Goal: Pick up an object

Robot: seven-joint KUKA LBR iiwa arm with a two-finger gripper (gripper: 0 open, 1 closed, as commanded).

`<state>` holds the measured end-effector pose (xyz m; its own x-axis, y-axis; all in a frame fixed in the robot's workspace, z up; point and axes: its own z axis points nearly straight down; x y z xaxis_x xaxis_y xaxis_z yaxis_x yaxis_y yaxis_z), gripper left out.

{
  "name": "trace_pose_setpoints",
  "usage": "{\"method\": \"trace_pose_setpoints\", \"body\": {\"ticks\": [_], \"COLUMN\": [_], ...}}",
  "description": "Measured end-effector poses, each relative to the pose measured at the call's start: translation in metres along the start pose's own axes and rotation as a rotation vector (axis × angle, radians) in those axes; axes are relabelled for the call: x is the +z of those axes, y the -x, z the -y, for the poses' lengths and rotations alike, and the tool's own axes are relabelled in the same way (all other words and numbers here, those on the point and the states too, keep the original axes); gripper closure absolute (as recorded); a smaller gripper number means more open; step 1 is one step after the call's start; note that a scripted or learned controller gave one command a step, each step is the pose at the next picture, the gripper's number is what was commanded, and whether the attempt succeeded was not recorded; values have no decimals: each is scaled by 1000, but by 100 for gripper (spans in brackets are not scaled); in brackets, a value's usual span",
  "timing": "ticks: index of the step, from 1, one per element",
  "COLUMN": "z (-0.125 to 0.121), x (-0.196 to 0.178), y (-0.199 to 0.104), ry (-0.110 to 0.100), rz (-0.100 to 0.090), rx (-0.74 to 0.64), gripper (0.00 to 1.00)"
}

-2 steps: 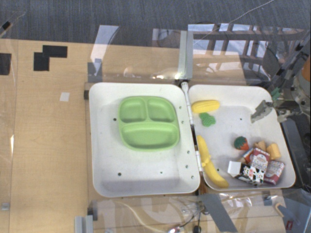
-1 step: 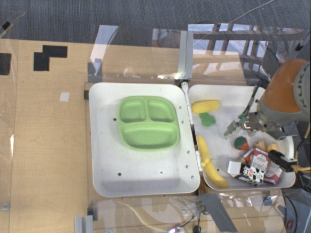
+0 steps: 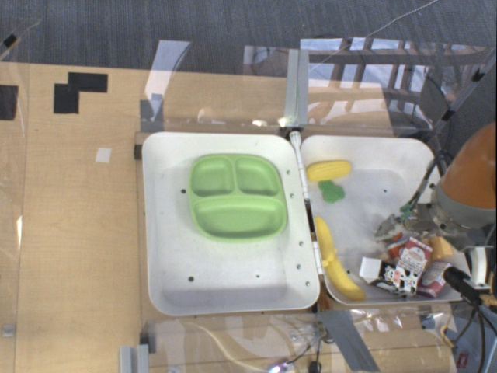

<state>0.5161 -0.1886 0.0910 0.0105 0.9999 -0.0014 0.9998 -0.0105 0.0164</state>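
one banana [image 3: 335, 260] lies lengthwise near-far along right bin's [image 3: 365, 150] left wall.

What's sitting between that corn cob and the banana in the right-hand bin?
In the camera view, a small green piece lies just below the corn cob; from there down to the banana is bare white bin floor.

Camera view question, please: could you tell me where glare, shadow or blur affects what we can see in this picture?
In the camera view, transparent panels behind the bins throw pale reflections; the left bin has soft shadow along its near edge; the green divided plate looks crisp; the tool and the clutter of small packages beside it look soft and hard to resolve.
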Motion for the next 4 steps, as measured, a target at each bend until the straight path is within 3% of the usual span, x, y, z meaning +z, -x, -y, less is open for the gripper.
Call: {"method": "trace_pose_setpoints", "body": {"ticks": [1, 2, 3, 4], "z": [-3, -53, -53, -77], "x": [-11, 1, 2, 3], "y": [-2, -15, -14, 8], "ry": [6, -2, -2, -4], "rz": [-1, 2, 3, 2], "rx": [-2, 157, 157, 129], "gripper": [100, 100, 0, 0]}}
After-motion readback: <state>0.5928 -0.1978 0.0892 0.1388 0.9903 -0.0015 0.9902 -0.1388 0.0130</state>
